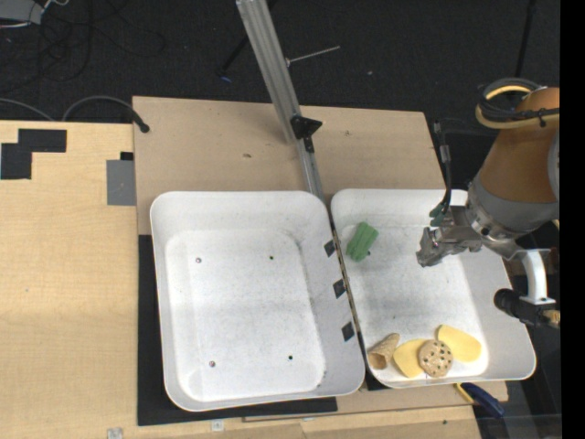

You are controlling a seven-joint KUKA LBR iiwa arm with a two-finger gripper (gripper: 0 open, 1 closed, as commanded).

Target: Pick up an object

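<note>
Two shallow white bins sit side by side on the bench. The left bin shows only small dark dots on its floor. The right bin holds a green block near its 10 o'clock corner, tilted, just beside the divider between the bins. At the 6 o'clock edge lie a tan cone-shaped piece, a round cookie with dark chips on a yellow disc, and a second yellow piece. The gripper hangs over the bin's 3 o'clock side, well apart from the green block. A metal rail slants away toward 12 o'clock.
</note>
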